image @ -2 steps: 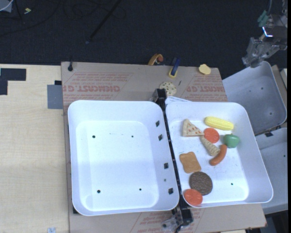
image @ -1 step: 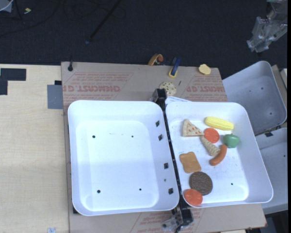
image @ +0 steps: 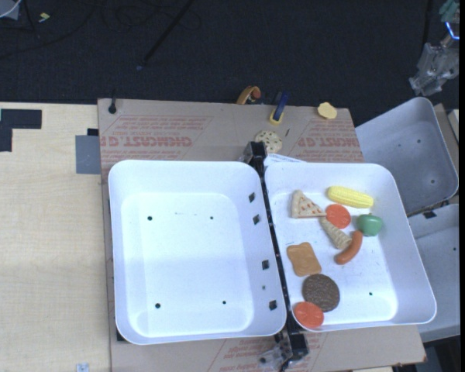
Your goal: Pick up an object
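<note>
Your tool (image: 434, 67) sits at the far right corner, probably clear of both bins; you cannot tell its state. Toy foods, including a corn cob (image: 349, 198), lie in the right bin (image: 407, 285)

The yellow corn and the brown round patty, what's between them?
In the camera view, between corn and patty lie the orange-red disc, cone and sausage.

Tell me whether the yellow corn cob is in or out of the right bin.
In. The yellow corn cob lies on the floor of the right bin, near its far rim, beside the pizza slice.
</note>
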`<state>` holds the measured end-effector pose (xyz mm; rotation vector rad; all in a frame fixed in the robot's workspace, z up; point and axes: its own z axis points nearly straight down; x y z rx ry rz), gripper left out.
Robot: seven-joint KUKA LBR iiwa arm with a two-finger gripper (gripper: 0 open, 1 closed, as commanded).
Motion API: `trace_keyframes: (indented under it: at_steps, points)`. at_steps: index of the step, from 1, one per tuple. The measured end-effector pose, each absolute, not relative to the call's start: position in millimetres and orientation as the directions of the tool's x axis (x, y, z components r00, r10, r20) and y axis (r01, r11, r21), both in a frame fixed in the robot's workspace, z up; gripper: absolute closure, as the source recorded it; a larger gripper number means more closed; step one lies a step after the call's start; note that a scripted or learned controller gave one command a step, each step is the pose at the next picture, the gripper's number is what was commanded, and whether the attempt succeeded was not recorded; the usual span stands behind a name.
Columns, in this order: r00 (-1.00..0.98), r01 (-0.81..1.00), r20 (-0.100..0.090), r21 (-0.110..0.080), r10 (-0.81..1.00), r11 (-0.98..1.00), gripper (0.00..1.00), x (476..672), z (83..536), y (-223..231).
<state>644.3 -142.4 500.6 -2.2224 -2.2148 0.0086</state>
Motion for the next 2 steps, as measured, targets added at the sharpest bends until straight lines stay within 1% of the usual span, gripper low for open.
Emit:
trace_keyframes:
  at_steps: [1,2]
  points:
    - [0.002,1.000,-0.001,-0.005,1.000,-0.002,1.00,638.4,476.9,-187.1]
    - [0.001,1.000,-0.002,0.000,1.000,-0.001,1.00,644.5,503.7,-213.6]
